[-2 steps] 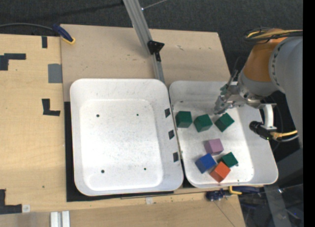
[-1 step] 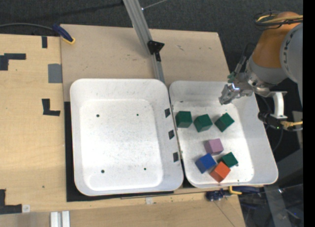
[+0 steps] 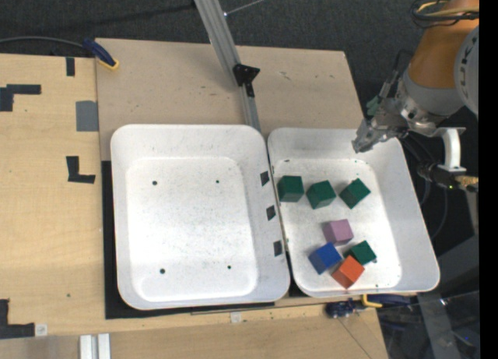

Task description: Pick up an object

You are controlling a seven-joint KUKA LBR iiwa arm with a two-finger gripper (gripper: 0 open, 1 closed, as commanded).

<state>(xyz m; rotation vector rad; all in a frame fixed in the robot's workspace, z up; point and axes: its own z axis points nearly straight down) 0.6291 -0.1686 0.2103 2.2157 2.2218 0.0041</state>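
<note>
Several small blocks lie in the right bin [image 3: 389, 155]. Three dark green cubes sit in a row across its middle: one [image 3: 291, 188] at the left, one [image 3: 320, 194] in the centre, one [image 3: 355, 192] at the right. Lower down are a purple cube [image 3: 338, 230], a blue cube [image 3: 325, 257], a small green cube [image 3: 362, 252] and an orange cube [image 3: 349, 271], packed close together. My gripper [image 3: 366, 141] hangs over the bin's far right corner, above and apart from the blocks, with nothing seen in it.
The left bin [image 3: 132, 147] adjoins the right one. A slanted metal rail [image 3: 222, 30] runs from the top down to the gap between the bins. Cables trail at the right beside the arm [image 3: 440, 61].
</note>
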